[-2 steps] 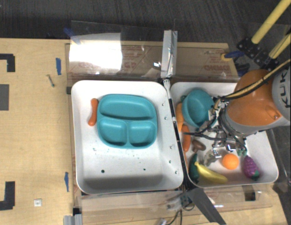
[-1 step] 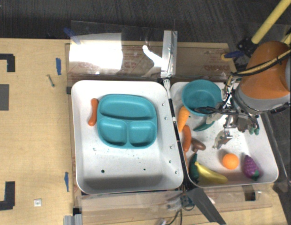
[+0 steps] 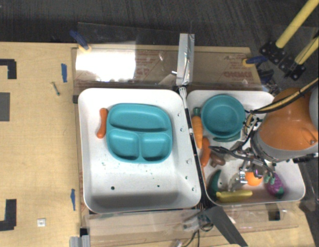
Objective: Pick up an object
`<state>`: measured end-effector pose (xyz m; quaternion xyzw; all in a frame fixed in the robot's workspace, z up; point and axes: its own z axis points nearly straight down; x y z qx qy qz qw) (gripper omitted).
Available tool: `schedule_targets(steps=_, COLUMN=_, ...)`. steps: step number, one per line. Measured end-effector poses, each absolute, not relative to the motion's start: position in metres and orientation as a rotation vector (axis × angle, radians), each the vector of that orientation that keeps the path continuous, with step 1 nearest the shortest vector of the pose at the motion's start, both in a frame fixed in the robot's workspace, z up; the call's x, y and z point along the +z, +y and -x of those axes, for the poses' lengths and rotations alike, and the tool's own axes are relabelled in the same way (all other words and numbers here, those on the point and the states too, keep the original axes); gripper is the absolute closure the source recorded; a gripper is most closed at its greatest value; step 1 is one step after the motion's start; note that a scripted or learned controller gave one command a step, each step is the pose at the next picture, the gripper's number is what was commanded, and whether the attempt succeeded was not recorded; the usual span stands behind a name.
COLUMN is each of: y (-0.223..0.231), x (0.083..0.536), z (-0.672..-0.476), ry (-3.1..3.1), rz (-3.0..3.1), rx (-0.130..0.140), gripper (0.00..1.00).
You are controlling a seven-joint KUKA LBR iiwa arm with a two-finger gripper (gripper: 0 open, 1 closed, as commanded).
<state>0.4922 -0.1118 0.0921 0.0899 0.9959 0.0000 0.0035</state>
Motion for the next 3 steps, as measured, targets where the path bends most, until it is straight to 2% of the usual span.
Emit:
schedule_targets(steps=1, y=-0.111, x=0.103, z=-0.495, ry=3.113, rz=-0.277, rx=-0.002, gripper=1.0)
schedule_targets(steps=2, y=-0.145, x=0.089, z=-0.597, ry=3.078, rz=-0.564, rx=0.0, gripper=1.0)
schedule_targets(steps=3, y=-0.101, x=0.09, z=-0.559, ry=3.117, rz=-0.292, rx=0.001, gripper=1.0)
